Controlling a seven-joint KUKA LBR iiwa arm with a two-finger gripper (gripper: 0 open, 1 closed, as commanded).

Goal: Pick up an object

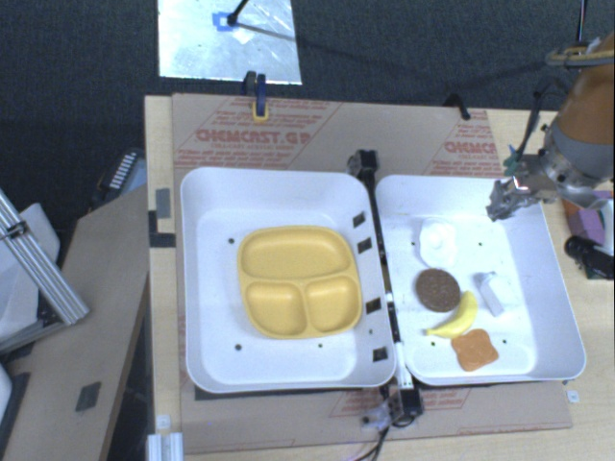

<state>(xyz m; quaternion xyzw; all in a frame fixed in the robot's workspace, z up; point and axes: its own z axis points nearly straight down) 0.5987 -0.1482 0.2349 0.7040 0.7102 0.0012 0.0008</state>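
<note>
White plastic bins are seen side by side on the tabletop (163,142). The tool (504,203) is poised over the right bin's (557,286) far right corner, nothing visibly gripped; its spread cannot be told. A missed or double grab is risked, since banana (455,319), brown disc (437,289) and orange piece (475,351) are crowded together near the front edge. A yellow tray (293,281) is held in the left bin (207,257).

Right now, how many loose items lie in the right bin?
5: a white lump near the middle, a brown round cookie below it, a banana, an orange piece toward the front, and a small grey block right of the cookie.
</note>
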